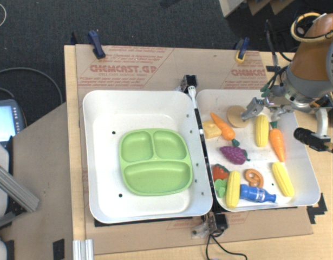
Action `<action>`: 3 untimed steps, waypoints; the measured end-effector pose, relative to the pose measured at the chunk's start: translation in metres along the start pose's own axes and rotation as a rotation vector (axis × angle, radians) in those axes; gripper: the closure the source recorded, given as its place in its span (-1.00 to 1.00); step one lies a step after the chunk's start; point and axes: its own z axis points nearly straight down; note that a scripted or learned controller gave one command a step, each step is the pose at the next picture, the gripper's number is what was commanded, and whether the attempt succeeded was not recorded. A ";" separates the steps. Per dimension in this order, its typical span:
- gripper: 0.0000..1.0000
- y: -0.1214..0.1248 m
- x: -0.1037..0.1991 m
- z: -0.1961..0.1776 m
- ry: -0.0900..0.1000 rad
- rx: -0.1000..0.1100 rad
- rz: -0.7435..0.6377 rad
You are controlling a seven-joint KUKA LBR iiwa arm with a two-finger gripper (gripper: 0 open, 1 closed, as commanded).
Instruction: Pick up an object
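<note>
End effector (263, 106) poised over far end of right bin (312, 169), finger state impossible to tell, nothing visibly held; approach step, judging by pose, with corn cob (261, 130) and carrot (277, 143) just near of it, calling next for descent onto one.

Single fixed camera above the brown cardboard-covered tabletop (155, 69), looking down at a slant, moderately near, both shallow white plastic bins (101, 145) left of the claw (266, 106)

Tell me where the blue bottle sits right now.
The blue bottle lies on its side near the front edge of the right bin, between two corn cobs and just below the pretzel.
</note>
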 end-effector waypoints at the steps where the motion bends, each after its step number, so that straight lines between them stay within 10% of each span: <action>1: -1.00 0.035 0.063 0.084 0.001 -0.001 0.000; 2: -1.00 -0.008 -0.017 -0.068 -0.012 -0.017 0.013; 3: -1.00 0.005 -0.030 0.088 -0.001 0.004 0.006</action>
